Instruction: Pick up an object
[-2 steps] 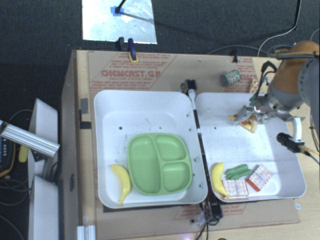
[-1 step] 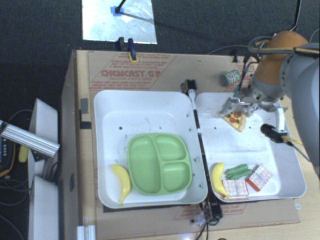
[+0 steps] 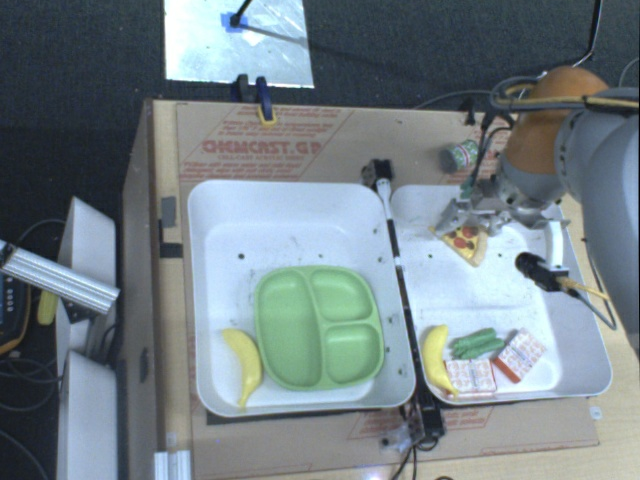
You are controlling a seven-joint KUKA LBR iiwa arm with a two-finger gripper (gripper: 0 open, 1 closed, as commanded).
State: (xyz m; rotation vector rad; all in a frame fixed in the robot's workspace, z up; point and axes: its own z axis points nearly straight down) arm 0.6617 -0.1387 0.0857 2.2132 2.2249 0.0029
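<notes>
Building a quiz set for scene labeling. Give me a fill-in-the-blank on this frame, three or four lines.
1. The green divided plate lies in the ___ bin.
2. The banana in that bin lies to the ___ of the plate.
3. The gripper is over the pizza slice toy in the ___ bin.
4. The plate has ___ compartments.

Missing words: left; left; right; three
</notes>
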